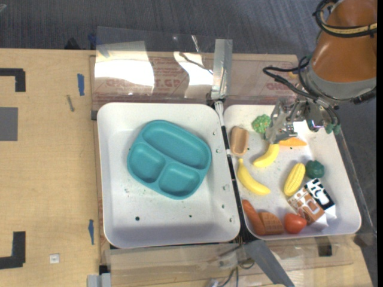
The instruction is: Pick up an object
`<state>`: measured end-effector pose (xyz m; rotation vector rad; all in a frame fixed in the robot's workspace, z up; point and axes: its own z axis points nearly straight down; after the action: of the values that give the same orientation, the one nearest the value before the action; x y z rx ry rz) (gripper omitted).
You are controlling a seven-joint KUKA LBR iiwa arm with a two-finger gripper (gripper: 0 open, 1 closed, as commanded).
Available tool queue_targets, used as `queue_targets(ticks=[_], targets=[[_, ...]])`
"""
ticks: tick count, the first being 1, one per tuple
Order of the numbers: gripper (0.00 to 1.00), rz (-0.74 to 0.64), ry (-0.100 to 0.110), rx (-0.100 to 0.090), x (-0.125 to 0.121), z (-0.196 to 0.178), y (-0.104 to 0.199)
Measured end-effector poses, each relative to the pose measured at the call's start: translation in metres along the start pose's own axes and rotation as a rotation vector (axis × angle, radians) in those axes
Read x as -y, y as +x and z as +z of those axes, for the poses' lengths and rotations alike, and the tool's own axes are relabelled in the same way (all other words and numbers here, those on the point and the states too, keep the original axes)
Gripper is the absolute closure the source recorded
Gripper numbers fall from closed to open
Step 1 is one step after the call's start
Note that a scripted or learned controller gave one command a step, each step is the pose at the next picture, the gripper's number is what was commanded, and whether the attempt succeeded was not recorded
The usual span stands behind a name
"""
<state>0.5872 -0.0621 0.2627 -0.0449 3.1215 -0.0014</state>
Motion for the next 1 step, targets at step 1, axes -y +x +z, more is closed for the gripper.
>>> queue_targets(ticks=[1], targets=[[0.00, 0.001, -0.002, -0.013, -0.0001, 0.0065, 0.0024]])
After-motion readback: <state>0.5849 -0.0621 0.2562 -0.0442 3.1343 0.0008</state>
